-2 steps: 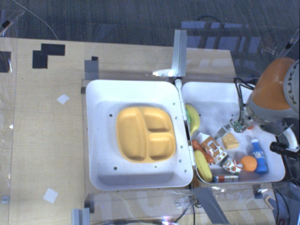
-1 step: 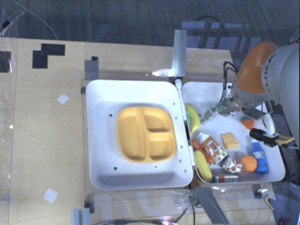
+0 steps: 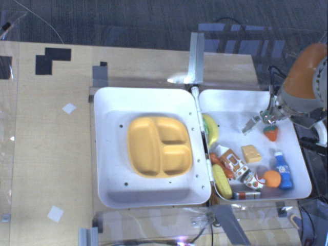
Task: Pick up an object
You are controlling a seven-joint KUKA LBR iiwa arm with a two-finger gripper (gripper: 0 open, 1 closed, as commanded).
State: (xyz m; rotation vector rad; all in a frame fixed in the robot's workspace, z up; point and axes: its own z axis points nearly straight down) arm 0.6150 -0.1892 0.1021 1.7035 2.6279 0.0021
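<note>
Front of right bin (image 3: 302, 188): red marker (image 3: 247, 195), small carton (image 3: 252, 180), orange ball (image 3: 272, 178), blue bottle (image 3: 282, 170) and corn cob (image 3: 221, 180) crowd the near wall.
Mid bin: tan block (image 3: 250, 153) lies alone; a banana (image 3: 210, 128) rests against the left wall.
Gripper (image 3: 260, 120): fingers spread apart, nothing between them, poised above the bin floor.
Strawberry (image 3: 271, 132): just beside the gripper, toward the arm (image 3: 303, 81).
Left bin (image 3: 110, 152): holds a yellow divided tray (image 3: 158, 146), centred.
</note>
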